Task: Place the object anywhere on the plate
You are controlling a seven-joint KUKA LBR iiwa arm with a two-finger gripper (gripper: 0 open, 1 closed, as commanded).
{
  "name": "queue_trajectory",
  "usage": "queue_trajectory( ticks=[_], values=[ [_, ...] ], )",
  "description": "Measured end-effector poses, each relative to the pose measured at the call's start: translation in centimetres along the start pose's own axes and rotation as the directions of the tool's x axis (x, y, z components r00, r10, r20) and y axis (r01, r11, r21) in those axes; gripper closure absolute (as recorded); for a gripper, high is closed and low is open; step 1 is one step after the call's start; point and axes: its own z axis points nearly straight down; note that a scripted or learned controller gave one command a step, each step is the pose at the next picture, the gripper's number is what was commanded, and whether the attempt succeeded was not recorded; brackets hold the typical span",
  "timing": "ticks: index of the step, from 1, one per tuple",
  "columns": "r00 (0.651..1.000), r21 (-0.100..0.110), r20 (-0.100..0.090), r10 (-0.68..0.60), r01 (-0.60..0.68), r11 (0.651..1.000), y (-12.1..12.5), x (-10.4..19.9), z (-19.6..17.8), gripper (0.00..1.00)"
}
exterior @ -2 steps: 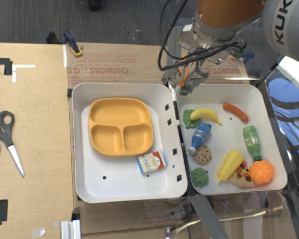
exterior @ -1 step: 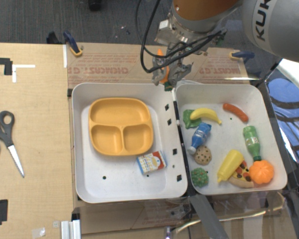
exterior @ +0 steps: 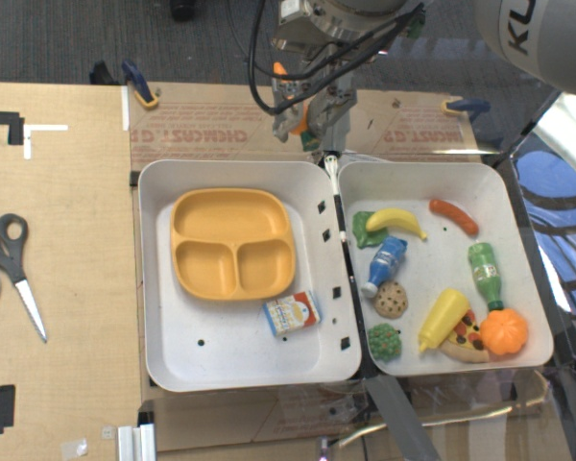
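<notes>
The gripper [exterior: 315,134] hangs over the far edge of the bench, above the point where the two bins' far corners meet. It points downward, and whether it is open or closed cannot be told from this angle. Nothing can be seen held in it. Dark cables loop around the wrist above it. The grey arm [exterior: 542,12] rises from there toward the upper right corner of the view.

The left bin [exterior: 154,286] holds the plate [exterior: 233,244], an orange-yellow tray with rounded corners. It has one wide compartment on its far side and two smaller ones on its near side. It sits toward the bin's far edge.

The carton [exterior: 291,313] lies flat on the bin floor just off the plate's near right corner, close enough that contact cannot be judged. Its long axis runs roughly along the bin's near edge, with the right end tilted slightly toward the far edge. It is a small white box with red and blue print.

The right bin [exterior: 518,219] carries a banana [exterior: 396,221], a red sausage [exterior: 454,216], a blue bottle [exterior: 386,263], a green bottle [exterior: 484,272], a cookie [exterior: 392,301], broccoli [exterior: 384,342] and a yellow bottle [exterior: 443,318].
</notes>
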Motion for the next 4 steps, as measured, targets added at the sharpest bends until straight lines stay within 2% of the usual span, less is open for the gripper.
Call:
queue_trajectory(
  ticks=[1, 2, 3, 4],
  values=[
    [0.91, 0.0, 0.001, -0.414, 0.414, 0.91, 0.3, -1.8, -6.7, 1.0],
    [0.494, -0.002, 0.004, -0.87, 0.87, 0.494, -2.3, -0.6, -7.1, 1.0],
    [0.326, -0.001, 0.005, -0.945, 0.945, 0.326, -2.1, -5.1, -7.1, 1.0],
    [0.096, -0.001, 0.004, -0.995, 0.995, 0.096, -2.1, -5.1, -7.1, 1.0]
  ],
)
